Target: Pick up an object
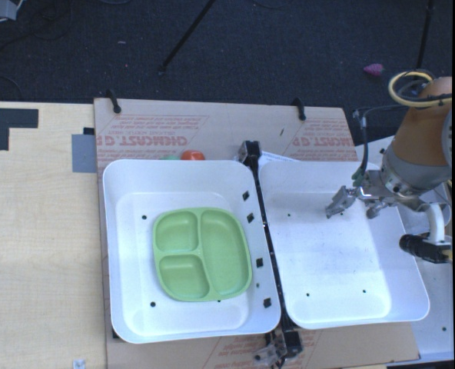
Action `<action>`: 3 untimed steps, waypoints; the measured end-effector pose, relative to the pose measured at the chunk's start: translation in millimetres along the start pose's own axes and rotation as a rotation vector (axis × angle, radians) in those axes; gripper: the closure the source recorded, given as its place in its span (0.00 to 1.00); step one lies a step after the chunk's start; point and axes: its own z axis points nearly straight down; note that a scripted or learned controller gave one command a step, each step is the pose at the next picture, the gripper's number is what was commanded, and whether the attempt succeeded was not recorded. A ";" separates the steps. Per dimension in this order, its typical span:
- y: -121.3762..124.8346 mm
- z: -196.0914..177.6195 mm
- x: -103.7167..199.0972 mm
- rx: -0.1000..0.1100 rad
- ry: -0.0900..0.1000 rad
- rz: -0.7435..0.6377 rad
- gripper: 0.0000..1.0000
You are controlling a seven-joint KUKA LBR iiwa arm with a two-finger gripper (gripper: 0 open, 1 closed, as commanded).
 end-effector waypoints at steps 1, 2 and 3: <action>-5.5 63.7 2.0 0.002 0.001 0.001 0.00; -5.8 78.7 3.2 -0.002 0.000 0.002 0.00; -5.3 67.0 2.5 -0.003 0.000 0.004 1.00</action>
